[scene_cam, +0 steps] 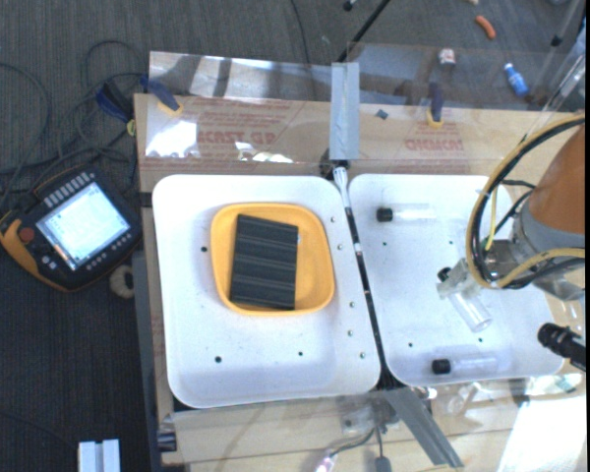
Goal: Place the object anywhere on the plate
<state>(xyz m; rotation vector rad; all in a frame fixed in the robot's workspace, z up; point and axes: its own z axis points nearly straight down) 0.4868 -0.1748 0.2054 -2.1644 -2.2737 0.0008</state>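
Pincer (464,293) state unclear over the right bin (413,332); the left bin (187,352) holds a yellow plate (315,293) bearing a dark ribbed block (265,262).

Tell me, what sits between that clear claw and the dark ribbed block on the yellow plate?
In the camera view, bare white bin floor, then the two bins' meeting rims, separate the claw from the block on its plate.

Arm low at right, translucent claw (464,293) angled leftward.
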